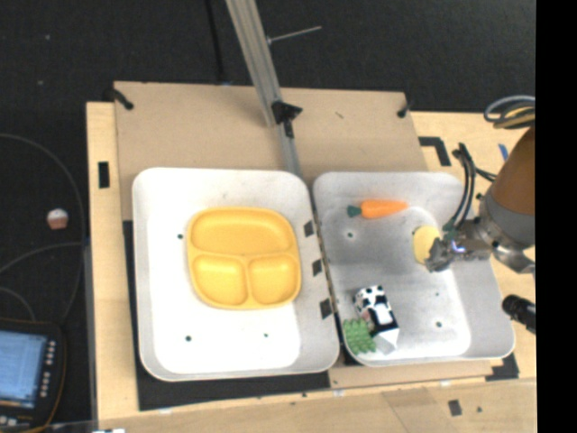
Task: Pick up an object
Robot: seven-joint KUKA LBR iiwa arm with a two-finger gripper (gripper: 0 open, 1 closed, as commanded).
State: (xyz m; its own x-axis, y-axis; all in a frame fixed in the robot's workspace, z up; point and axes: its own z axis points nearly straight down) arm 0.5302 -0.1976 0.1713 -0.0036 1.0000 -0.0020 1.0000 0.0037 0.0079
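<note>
- The yellow divided tray (243,256) is lying in the left bin (158,269).
- The claw (440,253) is reaching into the right bin (469,318), touching a yellow ball (424,242); whether it grips is unclear.
- An orange carrot (382,209) is lying farther back.

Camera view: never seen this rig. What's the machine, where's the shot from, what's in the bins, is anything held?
One fixed camera looks down at a slant on a bench with two shallow white bins. The left bin holds a yellow divided plate. The right bin holds a toy carrot, a yellow ball, a black-and-white toy cow and a small green toy. The machine is a grey robot arm reaching in from the right. Its tool sits right against the ball; whether it grips it, I cannot tell.
</note>
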